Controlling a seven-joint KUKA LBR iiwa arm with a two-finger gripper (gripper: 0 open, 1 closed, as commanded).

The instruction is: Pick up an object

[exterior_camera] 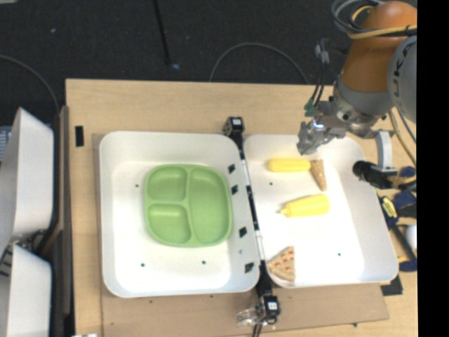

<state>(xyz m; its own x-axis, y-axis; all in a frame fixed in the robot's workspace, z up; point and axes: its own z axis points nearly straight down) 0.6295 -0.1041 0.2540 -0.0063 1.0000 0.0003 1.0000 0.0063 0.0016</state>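
Camera view: end effector (307,144), grip unreadable, hangs above smooth yellow corn cob (287,165) beside ridged cone (319,174).

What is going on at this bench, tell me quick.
A grey and orange arm reaches in over the right bin, its gripper hanging just above the upper corn cob and the ice cream cone. It holds nothing yet. A second corn cob and a pizza slice lie nearer the front. A green divided plate sits in the left bin.
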